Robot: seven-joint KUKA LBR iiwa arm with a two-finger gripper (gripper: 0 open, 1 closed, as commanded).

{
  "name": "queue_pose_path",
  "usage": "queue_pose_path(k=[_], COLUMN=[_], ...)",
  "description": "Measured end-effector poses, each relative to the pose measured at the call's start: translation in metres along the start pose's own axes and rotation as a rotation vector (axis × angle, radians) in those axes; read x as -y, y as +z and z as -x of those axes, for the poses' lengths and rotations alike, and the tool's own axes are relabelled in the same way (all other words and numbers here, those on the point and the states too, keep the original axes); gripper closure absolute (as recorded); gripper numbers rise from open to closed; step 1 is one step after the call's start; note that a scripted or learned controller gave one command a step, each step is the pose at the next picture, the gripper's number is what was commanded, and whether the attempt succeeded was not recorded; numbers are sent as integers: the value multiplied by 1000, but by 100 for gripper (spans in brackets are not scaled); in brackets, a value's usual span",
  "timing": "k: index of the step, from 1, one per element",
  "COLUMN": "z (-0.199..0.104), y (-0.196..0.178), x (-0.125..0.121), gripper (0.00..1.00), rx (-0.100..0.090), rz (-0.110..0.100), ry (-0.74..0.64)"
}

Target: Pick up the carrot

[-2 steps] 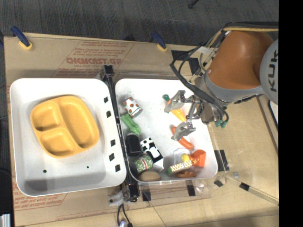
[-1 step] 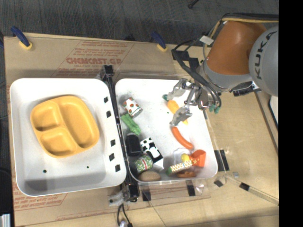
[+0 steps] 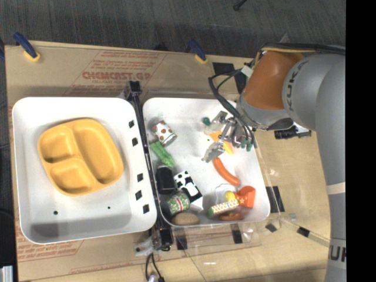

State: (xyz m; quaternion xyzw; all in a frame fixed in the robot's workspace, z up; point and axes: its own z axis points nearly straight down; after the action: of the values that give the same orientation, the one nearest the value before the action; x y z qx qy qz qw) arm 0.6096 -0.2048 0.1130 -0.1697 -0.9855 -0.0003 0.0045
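Note:
The carrot [image 3: 226, 172] is a small orange piece lying at a slant on the floor of the right bin [image 3: 188, 113], towards its right wall. My gripper [image 3: 215, 136] hangs just above and to the left of the carrot's upper end, fingers spread and open. One silver finger [image 3: 211, 153] ends close to the carrot's tip, and I cannot tell whether it touches. A small yellow-orange bit [image 3: 226, 141] shows under the wrist between the fingers; what it is stays unclear. The carrot is not between the fingers.
The right bin also holds a red-labelled can [image 3: 163, 133], a green vegetable [image 3: 161, 155], a black-and-white toy [image 3: 188, 184], a green can [image 3: 178, 203], a brown lump [image 3: 187, 218] and a red-yellow packet [image 3: 233, 204]. The left bin [image 3: 35, 216] holds a yellow divided plate [image 3: 79, 155].

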Motion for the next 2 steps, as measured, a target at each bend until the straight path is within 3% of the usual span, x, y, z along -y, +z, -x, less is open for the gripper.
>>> queue_pose_path(k=[1, 2], z=[10, 12], y=[21, 8], x=[1, -1], gripper=[0, 100], rx=[9, 14], rz=[2, 2], ry=[306, 295])
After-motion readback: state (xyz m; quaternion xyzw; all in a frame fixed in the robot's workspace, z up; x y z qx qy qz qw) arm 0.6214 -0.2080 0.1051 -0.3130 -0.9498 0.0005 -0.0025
